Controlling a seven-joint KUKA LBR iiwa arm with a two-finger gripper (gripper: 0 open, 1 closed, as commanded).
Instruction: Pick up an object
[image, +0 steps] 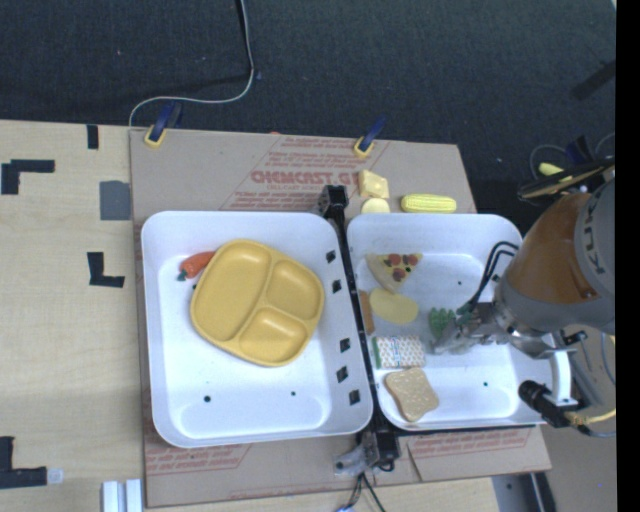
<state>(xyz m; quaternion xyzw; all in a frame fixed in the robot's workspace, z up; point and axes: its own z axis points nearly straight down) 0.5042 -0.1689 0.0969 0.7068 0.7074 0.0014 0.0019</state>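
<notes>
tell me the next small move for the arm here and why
Probably a short drop straight down onto the green toy. The gripper sits in the right bin right beside it, and nothing shows between the jaws yet. The yellow piece and the patterned square lie farther left, so the green toy is the closest target.

Right bin (500, 232) crowded along its 9 o'clock side by pizza slice (393, 268), yellow piece (394, 307), wafer (400, 351), toast (412, 393), green item (442, 321) near centre, bare floor toward 12 and 5 o'clock, left bin (170, 400) open at 6 o'clock below yellow plate (258, 301)
</notes>
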